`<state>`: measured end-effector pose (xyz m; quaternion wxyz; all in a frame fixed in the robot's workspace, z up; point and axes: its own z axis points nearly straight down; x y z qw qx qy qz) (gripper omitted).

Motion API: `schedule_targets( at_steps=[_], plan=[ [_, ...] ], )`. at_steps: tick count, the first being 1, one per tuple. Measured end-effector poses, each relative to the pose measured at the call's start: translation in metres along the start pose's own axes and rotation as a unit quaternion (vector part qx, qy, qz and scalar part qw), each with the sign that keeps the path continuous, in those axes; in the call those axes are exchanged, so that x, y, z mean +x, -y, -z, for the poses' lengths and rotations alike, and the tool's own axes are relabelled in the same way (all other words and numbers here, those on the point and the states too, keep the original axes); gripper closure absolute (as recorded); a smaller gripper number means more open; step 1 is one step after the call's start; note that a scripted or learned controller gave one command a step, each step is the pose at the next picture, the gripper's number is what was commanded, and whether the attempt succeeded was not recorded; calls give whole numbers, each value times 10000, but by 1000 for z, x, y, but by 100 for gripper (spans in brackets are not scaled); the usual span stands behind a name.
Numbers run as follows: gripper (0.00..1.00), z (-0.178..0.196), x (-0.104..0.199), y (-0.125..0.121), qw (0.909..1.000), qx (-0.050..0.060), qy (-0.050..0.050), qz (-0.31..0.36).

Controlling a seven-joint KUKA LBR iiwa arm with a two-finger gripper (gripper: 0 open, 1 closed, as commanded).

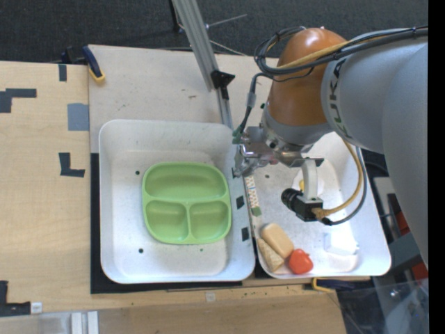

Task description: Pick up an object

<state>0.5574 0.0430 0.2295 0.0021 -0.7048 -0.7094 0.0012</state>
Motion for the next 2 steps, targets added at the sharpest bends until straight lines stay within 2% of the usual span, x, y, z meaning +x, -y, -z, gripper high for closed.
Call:
schedule_targets(
  at_steps=[1, 2],
  plan=[
    [100, 2, 56, 10, 10000, -8, -3, 10],
    [0, 2, 51, 9, 10000, -11, 8, -18]
  ],
)
